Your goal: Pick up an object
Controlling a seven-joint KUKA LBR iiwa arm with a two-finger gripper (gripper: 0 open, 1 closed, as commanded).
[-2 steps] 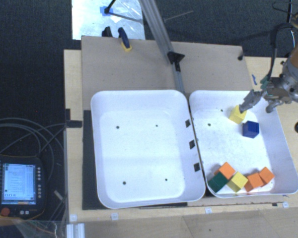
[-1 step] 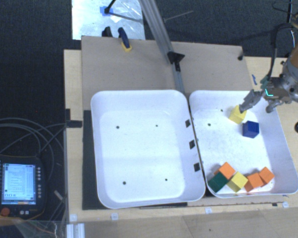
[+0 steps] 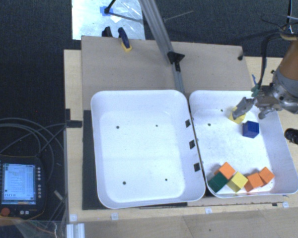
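Yellow block, small and apparently foam, is straddled by the spread two-finger gripper in the right white bin, evidently positioned for grasping; no grip is confirmed.

The arm is cut off by the right edge. A yellow block sits partly hidden behind the gripper, whose finger positions are too blurred to judge.
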